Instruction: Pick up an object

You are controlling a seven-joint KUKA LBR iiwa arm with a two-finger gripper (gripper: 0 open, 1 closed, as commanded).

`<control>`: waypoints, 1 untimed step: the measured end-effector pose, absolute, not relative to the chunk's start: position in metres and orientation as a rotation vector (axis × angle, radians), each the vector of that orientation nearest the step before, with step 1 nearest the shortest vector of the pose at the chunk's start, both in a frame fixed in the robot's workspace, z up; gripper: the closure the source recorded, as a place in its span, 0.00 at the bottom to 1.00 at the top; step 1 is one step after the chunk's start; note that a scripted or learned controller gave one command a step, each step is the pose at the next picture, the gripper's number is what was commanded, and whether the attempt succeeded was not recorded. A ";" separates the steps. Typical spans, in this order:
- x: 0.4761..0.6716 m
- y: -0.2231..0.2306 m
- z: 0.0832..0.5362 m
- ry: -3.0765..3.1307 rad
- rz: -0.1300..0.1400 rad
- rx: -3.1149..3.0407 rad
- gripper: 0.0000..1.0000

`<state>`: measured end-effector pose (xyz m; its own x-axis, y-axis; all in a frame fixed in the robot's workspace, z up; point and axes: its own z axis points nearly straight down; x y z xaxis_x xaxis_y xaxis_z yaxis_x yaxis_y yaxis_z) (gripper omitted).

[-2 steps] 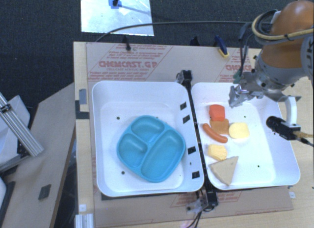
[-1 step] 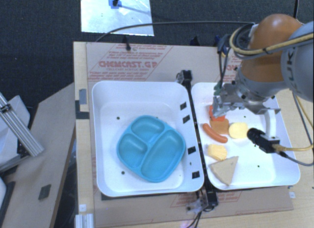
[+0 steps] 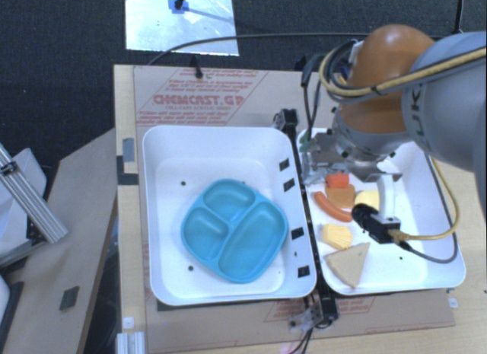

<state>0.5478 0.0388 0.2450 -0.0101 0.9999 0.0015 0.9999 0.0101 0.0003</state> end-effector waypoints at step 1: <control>0.526 0.088 0.242 -2.232 -0.001 -2.209 1.00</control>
